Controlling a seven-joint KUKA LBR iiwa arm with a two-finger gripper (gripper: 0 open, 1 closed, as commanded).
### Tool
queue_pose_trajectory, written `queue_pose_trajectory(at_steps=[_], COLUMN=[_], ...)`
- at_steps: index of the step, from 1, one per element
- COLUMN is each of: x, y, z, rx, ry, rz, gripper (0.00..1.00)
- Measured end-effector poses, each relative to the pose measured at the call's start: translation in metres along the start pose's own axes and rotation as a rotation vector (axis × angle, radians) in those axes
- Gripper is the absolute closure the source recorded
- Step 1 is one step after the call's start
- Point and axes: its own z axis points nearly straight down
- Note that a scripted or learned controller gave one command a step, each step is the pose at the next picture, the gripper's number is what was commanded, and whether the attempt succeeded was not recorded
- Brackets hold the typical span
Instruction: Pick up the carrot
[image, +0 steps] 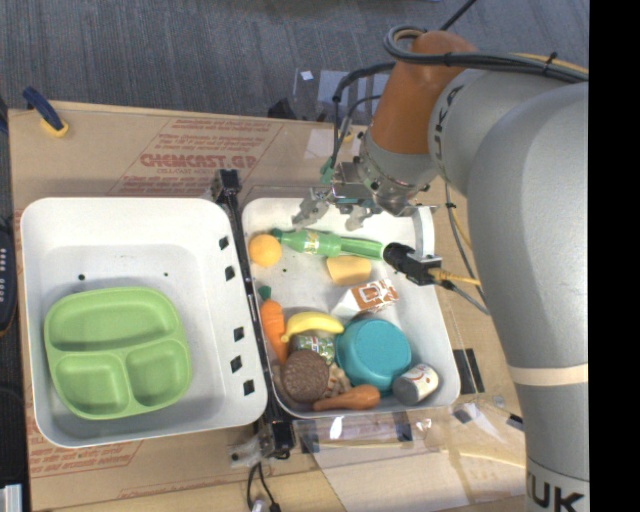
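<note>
Carrot (273, 324) lay against right bin's (437, 330) left wall, banana (313, 322) and cookie (304, 376) beside. Gripper (333, 208) hovered above green bottle (330, 243), fingers spread, empty.

An orange tapered carrot (272, 326) lies beside a yellow curved banana (314, 323), a teal round bowl (374, 352) and a lime-green divided plastic tray (117, 350).

Big grey arm (520, 260) fills the right side of the frame and bends toward upper center, orange band (415, 95) sitting right above the wrist. Gripper (335, 205) hangs just below that, fingers (308, 210) spread apart with nothing between them
</note>
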Motion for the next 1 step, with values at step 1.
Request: queue_pose_trajectory(at_steps=[1], x=[-0.0001], y=[0.0062], z=[0.0723], rx=[-0.017], ry=[-0.011], rz=[-0.267], gripper=[0.0])
